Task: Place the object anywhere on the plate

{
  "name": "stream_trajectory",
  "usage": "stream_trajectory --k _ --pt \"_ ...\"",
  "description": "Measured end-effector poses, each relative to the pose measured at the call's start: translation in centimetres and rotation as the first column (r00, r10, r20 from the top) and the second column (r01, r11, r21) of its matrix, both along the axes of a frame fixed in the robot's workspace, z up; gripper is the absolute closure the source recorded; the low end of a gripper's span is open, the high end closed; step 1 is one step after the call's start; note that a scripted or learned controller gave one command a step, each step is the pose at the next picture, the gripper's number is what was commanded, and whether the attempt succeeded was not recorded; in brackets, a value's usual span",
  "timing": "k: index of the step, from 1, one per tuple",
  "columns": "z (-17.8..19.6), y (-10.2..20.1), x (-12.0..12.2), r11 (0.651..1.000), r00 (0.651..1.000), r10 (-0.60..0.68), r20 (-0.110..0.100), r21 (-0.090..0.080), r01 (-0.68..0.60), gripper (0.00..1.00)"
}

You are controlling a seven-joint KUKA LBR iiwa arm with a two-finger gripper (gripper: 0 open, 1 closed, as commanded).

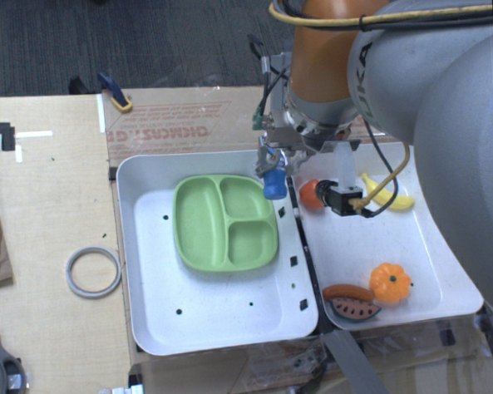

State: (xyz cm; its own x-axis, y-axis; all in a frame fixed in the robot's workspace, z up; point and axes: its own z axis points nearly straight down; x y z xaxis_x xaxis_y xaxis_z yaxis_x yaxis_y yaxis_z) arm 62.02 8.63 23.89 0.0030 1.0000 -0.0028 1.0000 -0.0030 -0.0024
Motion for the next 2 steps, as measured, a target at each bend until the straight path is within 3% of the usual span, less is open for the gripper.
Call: stream_trajectory --k 1,2 --pt "-0.01 0.03 -0.01 1.000 1.000 0.001 0.000 0.000 -0.001 0.00" --pt "0.73 -0.07 0.03 1.000 1.000 0.001 -0.003 -0.003 -0.001 1.00"
